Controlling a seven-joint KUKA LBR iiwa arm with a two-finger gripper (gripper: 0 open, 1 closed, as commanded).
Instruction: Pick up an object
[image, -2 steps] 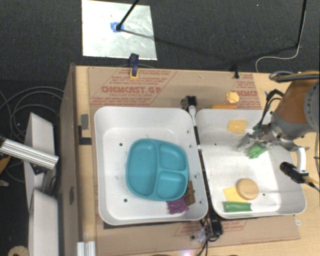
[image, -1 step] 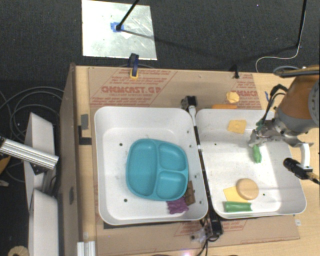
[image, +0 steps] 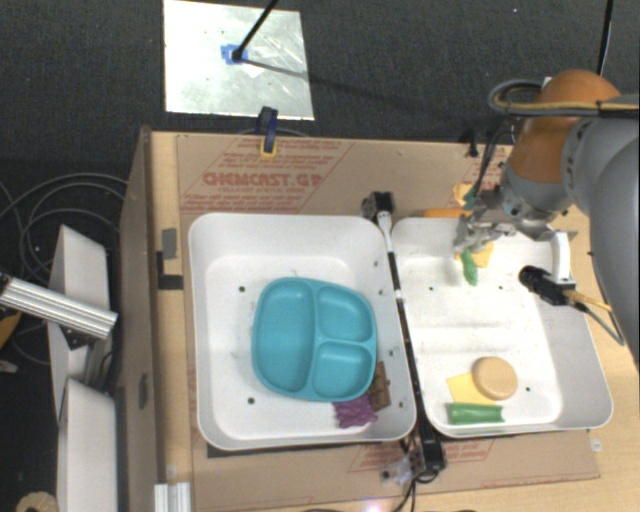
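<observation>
The gripper (image: 472, 240) hangs low over the far part of the right bin (image: 580, 400), at a green piece (image: 468, 268) lying just beside a yellow piece (image: 483, 256); whether its fingers are open or gripping I cannot tell. Probably this green piece is the target. The bin's far wall is close, while open floor lies nearer; a round tan piece (image: 494, 378) sits well apart. The left bin (image: 215, 300) bears a teal divided plate (image: 312, 338)
</observation>
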